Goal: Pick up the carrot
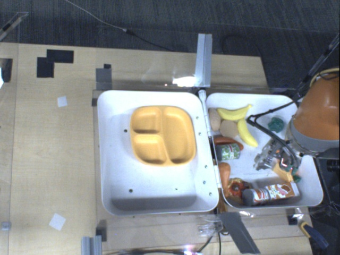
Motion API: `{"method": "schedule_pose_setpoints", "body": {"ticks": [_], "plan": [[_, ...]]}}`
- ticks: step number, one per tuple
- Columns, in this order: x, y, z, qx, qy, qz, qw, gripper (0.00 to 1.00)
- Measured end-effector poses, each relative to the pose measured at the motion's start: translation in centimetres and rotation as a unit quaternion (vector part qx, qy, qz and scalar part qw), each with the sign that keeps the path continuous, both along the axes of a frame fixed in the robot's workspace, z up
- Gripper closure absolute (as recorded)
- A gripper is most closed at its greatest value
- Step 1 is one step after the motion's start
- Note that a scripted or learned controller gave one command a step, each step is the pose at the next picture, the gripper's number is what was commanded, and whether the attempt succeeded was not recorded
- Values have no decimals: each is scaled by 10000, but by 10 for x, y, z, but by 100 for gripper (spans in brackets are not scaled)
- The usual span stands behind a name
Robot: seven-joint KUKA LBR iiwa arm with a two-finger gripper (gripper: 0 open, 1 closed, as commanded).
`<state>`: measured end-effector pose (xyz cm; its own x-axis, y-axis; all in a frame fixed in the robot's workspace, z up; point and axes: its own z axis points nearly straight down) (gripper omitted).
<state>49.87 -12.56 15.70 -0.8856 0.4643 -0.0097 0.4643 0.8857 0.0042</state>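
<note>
On the left is a white bin (109,158). A yellow tray (161,134) with three sections sits in it, near the middle.

Next to it on the right is the other white bin (313,187). This one has lots of things in it. Along its left wall, from the far end toward the near end, I see a pale brown round thing (220,122) that looks like a potato, a green can (229,152) lying on its side, and then the carrot (224,175). The carrot is orange and lies right against the left wall, just past the can. Just beside the carrot, in the near left corner, is a dark red and brown thing (237,189) I cannot name. A bottle with a red and white label (272,193) lies on its side along the near wall.

A yellow banana (241,122) lies near the far end. A small teal thing (275,124) sits further right.

My gripper (271,158) hangs over the right part of this bin, well apart from the carrot. My fingers are hard to see here, so I cannot tell if they are apart or together. An orange piece (282,172) lies just beside them.
</note>
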Motion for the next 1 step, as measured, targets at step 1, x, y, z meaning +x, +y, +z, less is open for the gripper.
{"method": "schedule_pose_setpoints", "body": {"ticks": [1], "plan": [[31,25,-66,-1,-28,-379,9993,100]]}}
